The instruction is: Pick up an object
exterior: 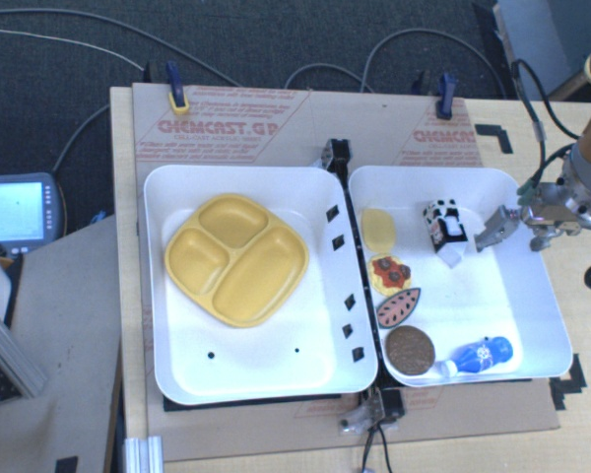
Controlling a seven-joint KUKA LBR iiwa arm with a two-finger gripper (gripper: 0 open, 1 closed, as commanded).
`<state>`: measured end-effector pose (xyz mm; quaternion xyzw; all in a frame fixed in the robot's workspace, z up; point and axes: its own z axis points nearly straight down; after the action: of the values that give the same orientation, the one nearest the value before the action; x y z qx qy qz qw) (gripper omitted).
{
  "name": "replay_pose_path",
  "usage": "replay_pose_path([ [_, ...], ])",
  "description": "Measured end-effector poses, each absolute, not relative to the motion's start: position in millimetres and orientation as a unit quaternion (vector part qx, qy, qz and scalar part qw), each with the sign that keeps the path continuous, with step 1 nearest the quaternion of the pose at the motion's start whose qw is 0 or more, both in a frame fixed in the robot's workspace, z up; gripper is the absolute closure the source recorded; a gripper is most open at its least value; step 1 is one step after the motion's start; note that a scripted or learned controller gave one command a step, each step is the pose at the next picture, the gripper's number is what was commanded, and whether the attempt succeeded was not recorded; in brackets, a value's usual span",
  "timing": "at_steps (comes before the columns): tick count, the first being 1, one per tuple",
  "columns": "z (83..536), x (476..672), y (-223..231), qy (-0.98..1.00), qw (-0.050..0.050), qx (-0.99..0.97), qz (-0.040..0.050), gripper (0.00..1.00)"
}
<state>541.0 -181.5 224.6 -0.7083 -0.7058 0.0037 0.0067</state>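
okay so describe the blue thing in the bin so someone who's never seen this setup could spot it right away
Start at the right white bin, the one without the yellow divided plate. Follow its near edge to the right corner, where a small blue bottle with a white cap end lies on its side, just right of a round brown disc. It is the one blue item among the toys there.

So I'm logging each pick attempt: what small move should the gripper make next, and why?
Probably ease the gripper toward the camera view's left, over the black-and-white toy. The gripper sits at the right bin's right side, holding nothing, and that toy is the nearest object, with bare bin floor between them.
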Motion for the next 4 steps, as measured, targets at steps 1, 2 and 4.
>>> replay_pose_path([
  [1, 232.1, 543.8, -181.0, -0.707, 0.001, -0.707, 0.0, 0.0],
  [2, 186.5, 538.7, -174.0, -0.707, 0.003, -0.707, 0.0011, 0.0],
  [4, 89.5, 538.2, -166.4, -0.707, 0.003, -0.707, 0.001, 0.0],
])
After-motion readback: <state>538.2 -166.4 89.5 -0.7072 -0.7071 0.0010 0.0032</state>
